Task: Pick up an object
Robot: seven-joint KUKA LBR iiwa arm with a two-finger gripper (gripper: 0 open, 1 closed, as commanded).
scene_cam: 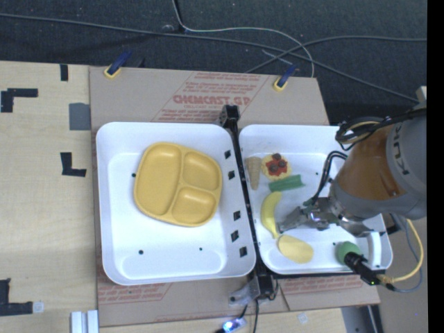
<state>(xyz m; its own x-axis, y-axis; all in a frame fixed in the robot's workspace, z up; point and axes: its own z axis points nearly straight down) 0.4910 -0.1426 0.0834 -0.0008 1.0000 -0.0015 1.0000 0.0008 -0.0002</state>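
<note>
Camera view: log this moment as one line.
tool low in right bin | beside banana | nothing visibly held | yellow tray in left bin

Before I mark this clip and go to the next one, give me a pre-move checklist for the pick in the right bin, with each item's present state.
1. Gripper is down in the right bin: ok.
2. Fingertips are near a target, beside the banana and above the yellow chip-shaped piece: ok.
3. Something is held between the fingers: not ok, nothing shows there.
4. Finger opening is wide enough: cannot tell.
5. Neighbours are clear of the approach: not ok, the green block, cone and berry pastry crowd the banana's top end.
6. Yellow divided plate sits undisturbed in the left bin: ok.
</note>
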